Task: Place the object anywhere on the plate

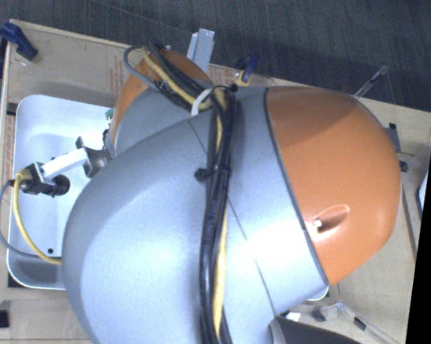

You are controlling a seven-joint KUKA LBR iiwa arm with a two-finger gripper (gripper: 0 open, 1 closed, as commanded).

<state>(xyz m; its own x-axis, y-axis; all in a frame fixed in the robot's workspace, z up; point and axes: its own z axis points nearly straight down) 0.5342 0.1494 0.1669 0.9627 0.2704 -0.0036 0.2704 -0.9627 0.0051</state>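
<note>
Grey arm casing [191,235] with its orange band [333,184] sits nearest the lens and covers the centre and right of the frame, a bundle of black and yellow cables [214,207] running down its middle. Beyond it, at the left of the frame, part of a white bin [35,126] is exposed, with a white-and-black fitting [52,172] and a loop of yellow cable [19,239] hanging over it. Progress cannot be judged: the plate and the object cannot be located behind the arm, and the state of the jaws cannot be told.
</note>
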